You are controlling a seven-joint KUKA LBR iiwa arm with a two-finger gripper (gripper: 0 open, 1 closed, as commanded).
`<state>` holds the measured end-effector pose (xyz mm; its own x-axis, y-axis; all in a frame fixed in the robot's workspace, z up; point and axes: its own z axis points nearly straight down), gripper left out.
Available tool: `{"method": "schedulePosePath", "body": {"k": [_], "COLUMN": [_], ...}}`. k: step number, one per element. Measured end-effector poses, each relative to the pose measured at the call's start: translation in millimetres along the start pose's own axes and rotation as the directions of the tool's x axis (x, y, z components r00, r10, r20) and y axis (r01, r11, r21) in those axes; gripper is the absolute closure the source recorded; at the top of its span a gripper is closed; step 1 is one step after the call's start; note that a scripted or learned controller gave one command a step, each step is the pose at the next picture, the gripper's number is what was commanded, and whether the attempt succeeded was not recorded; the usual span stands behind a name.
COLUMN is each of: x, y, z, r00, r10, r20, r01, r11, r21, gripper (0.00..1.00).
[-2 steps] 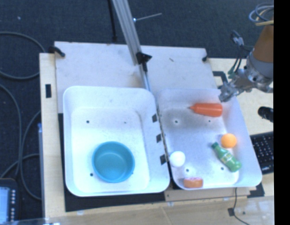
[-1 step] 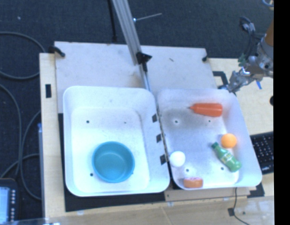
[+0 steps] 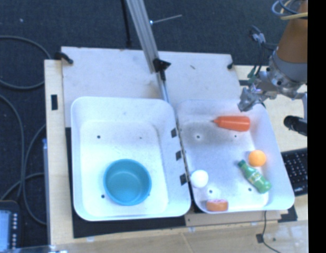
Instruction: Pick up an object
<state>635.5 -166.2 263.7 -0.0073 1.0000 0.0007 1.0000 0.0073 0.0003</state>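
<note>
While the gripper hangs over the right bin's far edge, its state impossible to tell, the carrot lies just below it, near the far right corner

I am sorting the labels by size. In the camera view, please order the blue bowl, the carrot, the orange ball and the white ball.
1. blue bowl
2. carrot
3. orange ball and white ball: they look alike.
</note>
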Motion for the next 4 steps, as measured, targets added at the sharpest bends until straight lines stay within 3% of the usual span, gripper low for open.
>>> {"method": "schedulePosePath", "body": {"k": [2,4], "x": [106,204], "y": [-34,-57], "z": [22,9], "r00": [1.000,1.000], "r10": [0.000,-0.003], "r20": [0.000,-0.003], "r01": [0.000,0.003], "r11": [1.000,1.000], "r21": [0.003,0.006], "gripper": [1.00,1.00]}}
